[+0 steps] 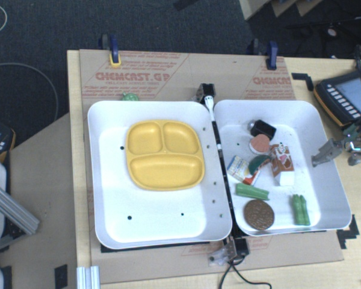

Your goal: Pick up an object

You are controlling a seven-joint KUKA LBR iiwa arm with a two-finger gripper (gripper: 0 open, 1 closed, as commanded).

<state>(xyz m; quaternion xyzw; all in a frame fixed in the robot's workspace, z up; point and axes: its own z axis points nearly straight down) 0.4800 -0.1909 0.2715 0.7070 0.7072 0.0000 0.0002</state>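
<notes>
The right white bin (325,179) holds several small objects. Among them are a black block (262,127), a pink round piece (260,143), a brown and white box (282,161) and a white packet (237,168). Nearer the front lie a green bar (251,191), a brown disc (259,214) and a green ridged stick (299,209). My gripper (340,151) sits low at the bin's right rim, to the right of all the objects, with nothing seen in it.
The left bin (108,179) carries a yellow divided plate (165,155). A yellow-edged control pendant (344,99) lies at the far right. Blue clamps (114,48) (272,55) grip the board's back edge. A small green item (130,96) rests behind the left bin.
</notes>
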